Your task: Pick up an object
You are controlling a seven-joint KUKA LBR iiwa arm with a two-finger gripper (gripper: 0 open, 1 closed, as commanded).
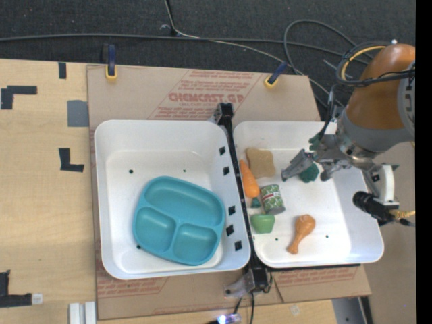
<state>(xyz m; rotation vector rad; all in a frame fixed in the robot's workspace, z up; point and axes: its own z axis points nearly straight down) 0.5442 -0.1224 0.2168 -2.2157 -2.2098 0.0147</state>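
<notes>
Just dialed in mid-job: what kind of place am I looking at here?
Likely a robotics lab's grasping test bench: two white bins on clamped cardboard, toy food such as a chicken drumstick, and loose cables behind.

Right bin's far corner [358, 245] seems open; carrot [248, 179], can [272, 198] crowd the divider.

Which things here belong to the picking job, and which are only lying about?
Job: gripper, dark green object between its fingers, right bin.

Lying about: carrot, tan block, can, green cup, chicken drumstick, blue divided tray, left bin.
</notes>
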